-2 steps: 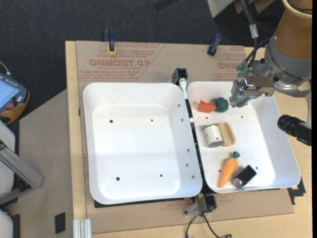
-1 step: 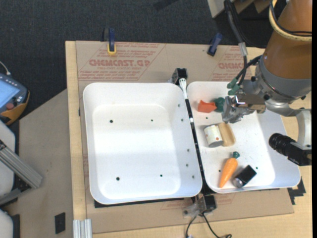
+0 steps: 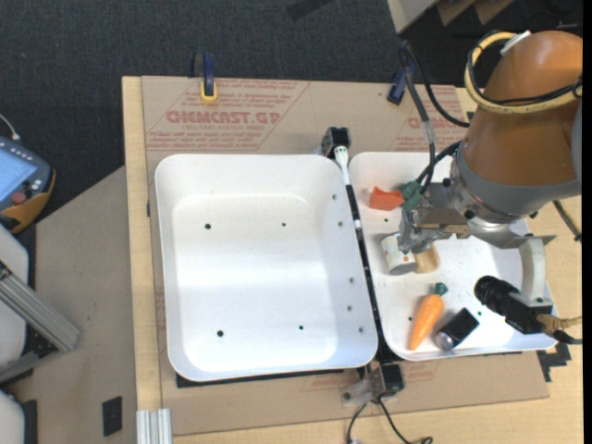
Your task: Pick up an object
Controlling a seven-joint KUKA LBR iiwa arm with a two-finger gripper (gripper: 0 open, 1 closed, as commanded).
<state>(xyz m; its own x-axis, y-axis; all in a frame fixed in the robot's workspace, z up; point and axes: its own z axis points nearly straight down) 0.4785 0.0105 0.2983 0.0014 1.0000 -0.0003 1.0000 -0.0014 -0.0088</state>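
Hovering low in the right bin, the gripper sits over a tan block, its grip state unreadable to you; crowded beside the carrot, it risks a glancing miss.

An orange carrot with a green top, a red-orange block, two white bins.

Dark grey carpet covers the floor. The bench has a brown printed top, with blue clamps at its far edge.
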